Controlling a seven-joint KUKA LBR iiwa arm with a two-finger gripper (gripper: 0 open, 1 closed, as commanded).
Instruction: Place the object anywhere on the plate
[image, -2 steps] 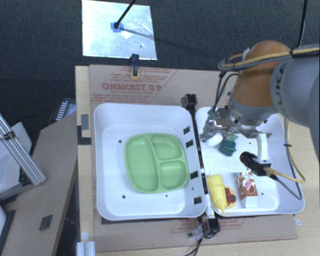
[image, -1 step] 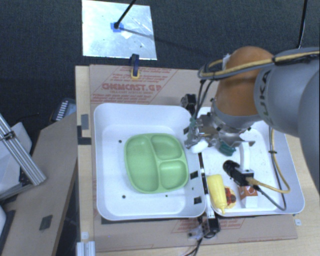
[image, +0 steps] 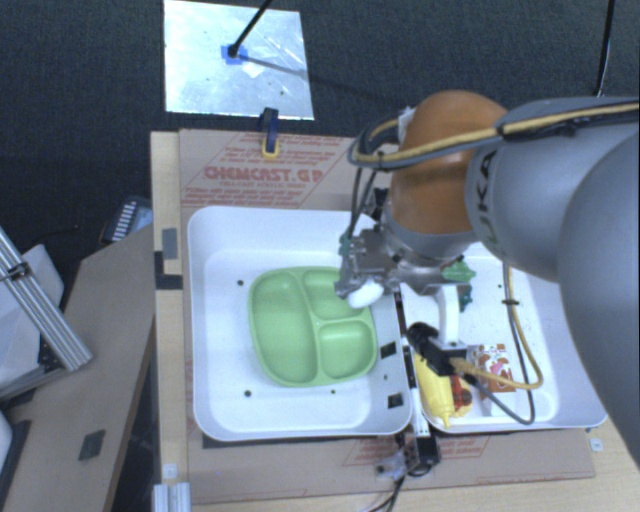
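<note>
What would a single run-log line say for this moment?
arm: over bin divider | gripper: above green plate right rim | white object: at fingertips, grasp unclear | placed: not yet

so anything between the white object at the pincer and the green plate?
Nothing visible. The white object sits at the pincer, right over the top right edge of the green plate, whose compartments look bare.

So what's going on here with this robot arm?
The arm reaches in over the two white bins. Its gripper hangs above the right edge of the green plate in the left bin, with a small white object at its tip. Whether it is gripped is unclear. The right bin holds assorted items.
</note>
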